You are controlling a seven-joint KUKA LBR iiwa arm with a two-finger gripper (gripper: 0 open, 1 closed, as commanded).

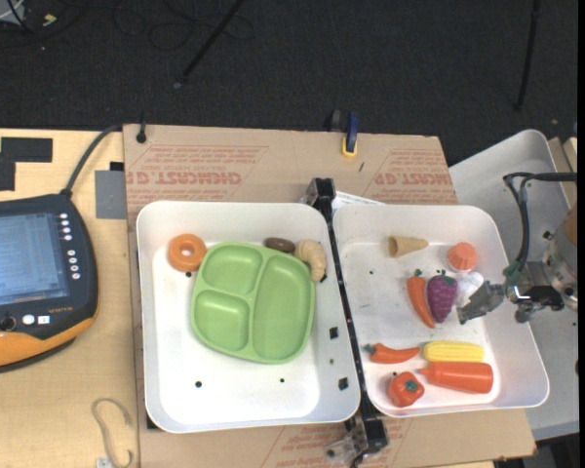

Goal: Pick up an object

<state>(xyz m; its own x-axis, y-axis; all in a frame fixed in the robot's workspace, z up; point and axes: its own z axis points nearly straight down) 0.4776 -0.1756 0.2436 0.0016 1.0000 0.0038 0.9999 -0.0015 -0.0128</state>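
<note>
Over the right edge of the right bin (pixel 526 291), I see the gripper (pixel 478 302) reaching in from the right, its dark fingers pointing toward the bin's middle. I cannot tell how far the fingers stand apart, and I see nothing between them.

Right bin contents, as I read them:
- A purple grape bunch (pixel 442 294) lies near the centre, just beside the gripper's tip; whether they touch, I cannot tell.
- A carrot (pixel 420 300) lies against the left side of the grape bunch.
- A pink round fruit (pixel 461 256) sits toward the far right part of the bin.
- A cone (pixel 406 246) lies near the far edge.
- A chili pepper (pixel 395 353) lies toward the near left part.
- A corn cob (pixel 455 351) lies just right of the chili pepper.
- A large orange carrot (pixel 459 376) lies along the near edge, just below the corn cob.
- A red tomato (pixel 406 389) sits beside it, at the near edge.

Left bin (pixel 166 378) contents:
- A green divided plate (pixel 253 302) occupies the centre.
- A donut (pixel 186 252) sits at the far left, touching the plate's rim.
- A brown piece (pixel 280 245) and a pale banana (pixel 314 257) lie at the far right, next to the plate.

On the bench, well left of both bins, rests a control tablet (pixel 29 279).
</note>
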